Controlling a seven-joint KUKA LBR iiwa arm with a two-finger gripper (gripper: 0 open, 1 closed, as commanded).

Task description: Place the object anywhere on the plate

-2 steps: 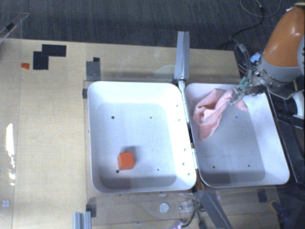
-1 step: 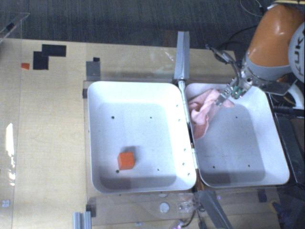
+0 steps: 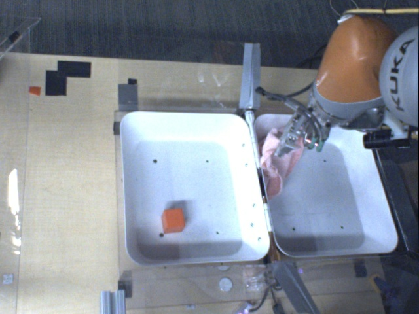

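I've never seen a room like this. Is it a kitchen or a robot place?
Probably a robot lab, not a kitchen. A KUKA arm reaches over two white bins on a wooden bench, with a pink cloth and an orange block inside.

Robotics lab: KUKA arm [image 3: 366, 57] over wooden surface [image 3: 65, 175] w/ two white bins [image 3: 190, 126] clamped in metal brackets, black marker tape at far-left corner, cables.

Wooden bench [image 3: 65, 188] bears two white bins [image 3: 190, 188], side by side.
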